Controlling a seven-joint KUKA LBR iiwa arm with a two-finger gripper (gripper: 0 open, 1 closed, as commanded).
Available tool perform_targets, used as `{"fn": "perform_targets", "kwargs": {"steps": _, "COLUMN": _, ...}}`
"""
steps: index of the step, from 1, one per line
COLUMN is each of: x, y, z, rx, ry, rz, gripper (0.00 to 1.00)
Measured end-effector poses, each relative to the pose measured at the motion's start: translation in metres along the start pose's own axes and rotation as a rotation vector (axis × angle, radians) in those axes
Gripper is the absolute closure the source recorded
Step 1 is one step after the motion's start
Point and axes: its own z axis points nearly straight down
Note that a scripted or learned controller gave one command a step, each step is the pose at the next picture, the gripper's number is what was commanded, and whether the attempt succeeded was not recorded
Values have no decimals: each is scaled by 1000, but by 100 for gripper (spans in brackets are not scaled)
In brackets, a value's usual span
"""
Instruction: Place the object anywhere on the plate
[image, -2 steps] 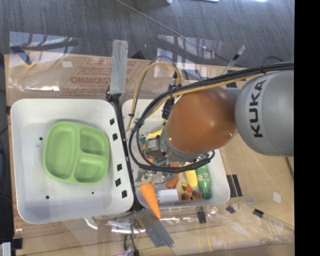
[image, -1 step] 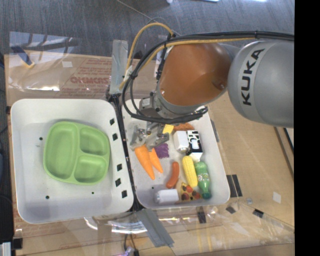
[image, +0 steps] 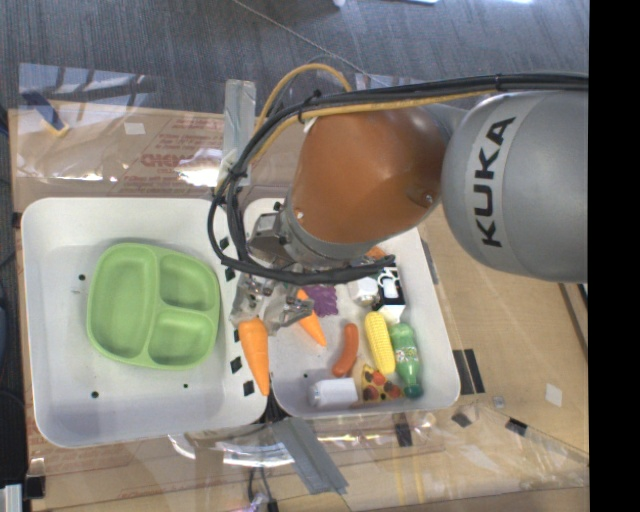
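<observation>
While the gripper (image: 268, 308), its finger state impossible to tell, is hovering beside it, a tapered orange carrot (image: 255, 352) is lying right of the green plate (image: 152, 305).

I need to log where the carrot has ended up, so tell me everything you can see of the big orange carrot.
The carrot is a plain orange toy, smooth and plastic-looking, shaped as a tapering cone. It lies flat with its broad end up near the gripper and its pointed tip toward the bottom of the view. It rests across the rims where the two white bins meet, between the green plate and the right bin's other toys. Whether the gripper touches it cannot be told.
</observation>
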Motion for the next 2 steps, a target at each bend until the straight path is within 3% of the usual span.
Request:
{"fn": "perform_targets", "kwargs": {"steps": 1, "x": -38, "y": -59, "z": 66, "rx": -6, "ry": 1, "rz": 37, "gripper": 100}}
{"fn": "perform_targets", "kwargs": {"steps": 2, "x": -38, "y": -60, "z": 63, "rx": -1, "ry": -1, "rz": 38, "gripper": 0}}
